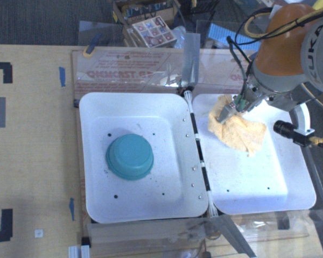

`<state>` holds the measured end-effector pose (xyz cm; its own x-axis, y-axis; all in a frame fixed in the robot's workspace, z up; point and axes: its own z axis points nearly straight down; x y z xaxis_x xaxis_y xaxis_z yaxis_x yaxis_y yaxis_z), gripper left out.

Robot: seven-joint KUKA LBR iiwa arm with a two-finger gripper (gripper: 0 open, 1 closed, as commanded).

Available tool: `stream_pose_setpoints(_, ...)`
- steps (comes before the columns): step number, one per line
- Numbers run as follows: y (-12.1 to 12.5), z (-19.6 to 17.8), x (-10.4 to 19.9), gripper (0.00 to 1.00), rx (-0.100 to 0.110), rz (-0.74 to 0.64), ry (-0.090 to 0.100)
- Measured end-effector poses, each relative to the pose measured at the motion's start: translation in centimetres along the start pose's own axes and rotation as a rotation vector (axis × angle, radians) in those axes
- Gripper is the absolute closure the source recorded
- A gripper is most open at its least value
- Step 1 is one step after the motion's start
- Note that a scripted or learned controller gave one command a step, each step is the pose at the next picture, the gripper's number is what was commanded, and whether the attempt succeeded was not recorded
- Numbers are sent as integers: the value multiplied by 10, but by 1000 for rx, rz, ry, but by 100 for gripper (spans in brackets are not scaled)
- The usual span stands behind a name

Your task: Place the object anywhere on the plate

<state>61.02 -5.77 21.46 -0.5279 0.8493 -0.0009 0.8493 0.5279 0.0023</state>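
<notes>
On the table point(32, 160) two shallow white bins sit side by side, their inner rims meeting along a hinged seam. The left bin point(97, 112) holds a teal plate point(130, 156), which looks like a shallow round dish turned upside down, lying a little left of that bin's middle and well apart from everything else. The right bin point(269, 181) holds a crumpled yellow cloth point(245, 134) in its upper left part, near the seam and close to the far rim. The grey arm with its orange band point(282, 36) reaches in from the right, and its jaws point(226, 113) are down at the upper left part of the cloth, touching or pressed into its folds. The fingers are small and partly lost against the fabric, so I cannot tell whether the jaws are open, closed, or pinching any of the cloth. The cloth lies on the bin floor and spreads out to the lower right of the jaws. Beyond the bins, a clear plastic sheet with red lettering point(126, 74) lies flat on the table, and a cardboard box point(148, 15) of oddments stands on the floor behind it.
</notes>
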Motion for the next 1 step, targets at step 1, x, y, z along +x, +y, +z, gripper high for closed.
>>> stream_pose_setpoints(1,0,-10,-2,100,0,1,-1)
